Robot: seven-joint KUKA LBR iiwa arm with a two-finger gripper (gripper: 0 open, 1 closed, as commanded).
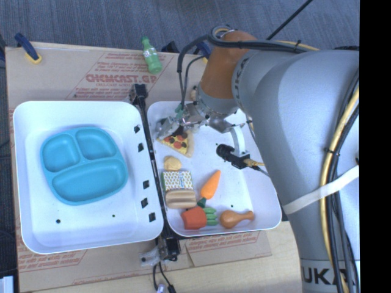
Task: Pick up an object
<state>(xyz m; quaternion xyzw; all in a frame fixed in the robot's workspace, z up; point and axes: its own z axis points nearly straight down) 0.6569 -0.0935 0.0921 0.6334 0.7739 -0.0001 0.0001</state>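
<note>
My gripper (pixel 169 127) is low in the far left corner of the right bin (pixel 266 194), right at the top edge of a toy pizza slice (pixel 178 143). Whether it touches the slice I cannot tell. Nearer the camera in the same bin lie a pale yellow chip (pixel 173 162), a patterned cracker block (pixel 177 179), a hot dog (pixel 181 198), an orange carrot (pixel 210 184), a red vegetable with green leaves (pixel 195 218) and a brown drumstick (pixel 235 217).
The left bin (pixel 24 224) holds a blue divided plate (pixel 82 163). A green bottle (pixel 151 55) lies on the cardboard behind the bins, and a blue clamp (pixel 27 47) sits at the far left corner. The arm's bulk covers the right bin's far right side.
</note>
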